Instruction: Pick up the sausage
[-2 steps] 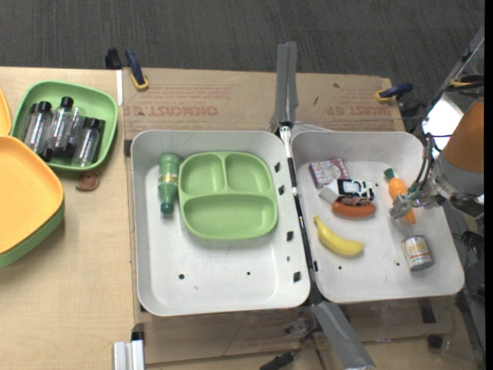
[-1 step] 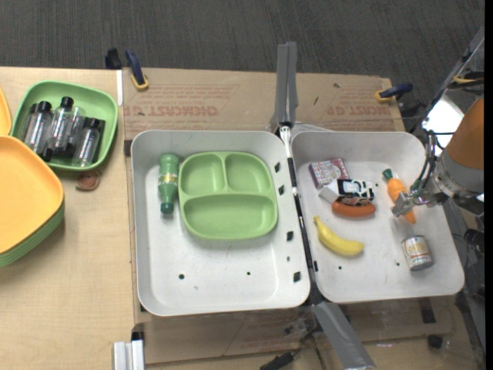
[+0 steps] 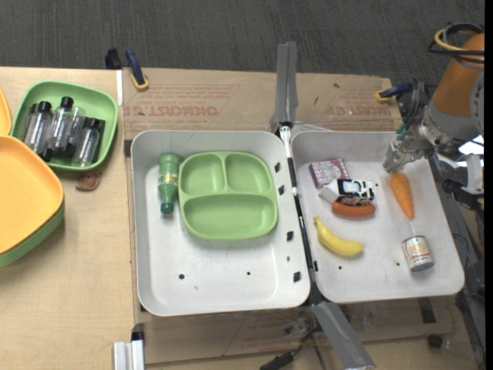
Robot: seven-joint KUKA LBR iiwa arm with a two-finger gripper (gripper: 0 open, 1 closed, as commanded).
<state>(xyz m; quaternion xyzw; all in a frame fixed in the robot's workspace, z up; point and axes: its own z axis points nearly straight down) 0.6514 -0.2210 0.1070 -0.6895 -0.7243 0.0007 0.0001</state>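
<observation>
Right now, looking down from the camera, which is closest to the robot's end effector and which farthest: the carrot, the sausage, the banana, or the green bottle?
From the end effector, at the right bin's far right corner:
1. Carrot, just below it in the right bin.
2. Sausage, mid right bin, to the carrot's left.
3. Banana, lower in the right bin.
4. Green bottle, at the left bin's left side.

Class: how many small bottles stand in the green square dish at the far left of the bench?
4, side by side in the green dish: bottles at and. Others may be hidden behind them.
</observation>
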